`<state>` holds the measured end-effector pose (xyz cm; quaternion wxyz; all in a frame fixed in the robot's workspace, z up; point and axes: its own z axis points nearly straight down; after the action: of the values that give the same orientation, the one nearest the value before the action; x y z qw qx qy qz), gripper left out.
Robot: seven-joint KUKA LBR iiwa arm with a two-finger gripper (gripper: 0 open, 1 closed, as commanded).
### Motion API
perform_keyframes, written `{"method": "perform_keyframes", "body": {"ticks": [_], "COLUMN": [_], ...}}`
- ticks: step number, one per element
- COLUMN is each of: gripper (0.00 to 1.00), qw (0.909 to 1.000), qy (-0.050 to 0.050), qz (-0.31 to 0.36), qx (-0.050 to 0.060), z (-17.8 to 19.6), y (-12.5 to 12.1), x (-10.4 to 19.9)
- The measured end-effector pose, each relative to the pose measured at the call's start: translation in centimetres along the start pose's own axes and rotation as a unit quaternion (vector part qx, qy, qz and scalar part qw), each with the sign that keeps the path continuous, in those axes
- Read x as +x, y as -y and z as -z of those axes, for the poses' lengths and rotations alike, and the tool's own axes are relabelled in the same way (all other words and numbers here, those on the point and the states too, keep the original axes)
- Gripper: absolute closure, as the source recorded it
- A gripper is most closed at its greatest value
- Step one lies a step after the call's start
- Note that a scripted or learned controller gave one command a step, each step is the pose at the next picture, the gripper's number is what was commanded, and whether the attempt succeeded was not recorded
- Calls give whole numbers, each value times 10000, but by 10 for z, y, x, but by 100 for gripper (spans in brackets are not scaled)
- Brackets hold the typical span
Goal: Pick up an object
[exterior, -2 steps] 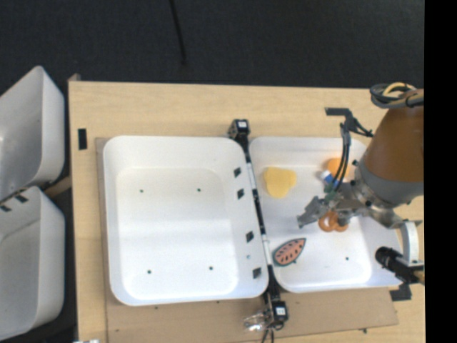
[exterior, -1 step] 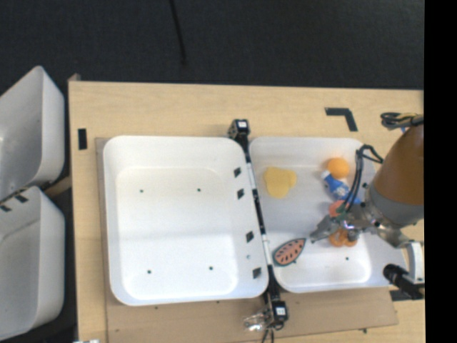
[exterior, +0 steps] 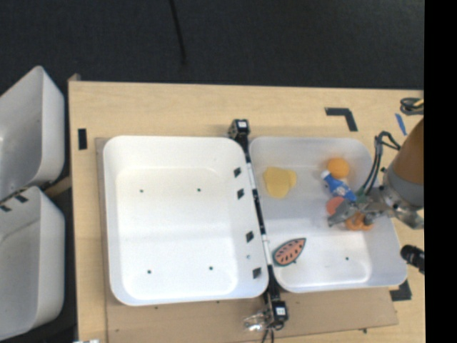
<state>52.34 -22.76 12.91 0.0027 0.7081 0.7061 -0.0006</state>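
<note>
Reaching in from the right, the grey arm point(exterior: 408, 164) with its orange band is positioning the pincer point(exterior: 348, 216) low in the right bin point(exterior: 321, 274). Whether the pincer is open or closed cannot be told. Just beside it are lying a round orange ball point(exterior: 338, 167), a small blue-and-white tube point(exterior: 335, 185) with its long axis running diagonally from upper left to lower right, and red and orange pieces point(exterior: 346, 214) partly hidden. Farther left, a flat yellow lump point(exterior: 279, 181) is resting. A leaf-shaped orange patch point(exterior: 289, 251) is pointing toward the upper right. Both bins are smooth white plastic with rounded corners, sitting side by side on the pale wooden table point(exterior: 164, 109); the left bin point(exterior: 114, 213) is adjoining.
</note>
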Motion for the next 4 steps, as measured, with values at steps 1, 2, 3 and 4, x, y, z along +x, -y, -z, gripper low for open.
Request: {"method": "perform_keyframes", "body": {"ticks": [1,2,3,4], "gripper": [0,0,0,0], "qw": [10000,10000,10000,10000], "qy": [-19,-19,-18,-25], "qz": [0,0,0,71], "qx": [6,6,7,-34], "z": [0,0,0,-28], "y": [1,1,1,-118], "x": [3,3,3,76]}}
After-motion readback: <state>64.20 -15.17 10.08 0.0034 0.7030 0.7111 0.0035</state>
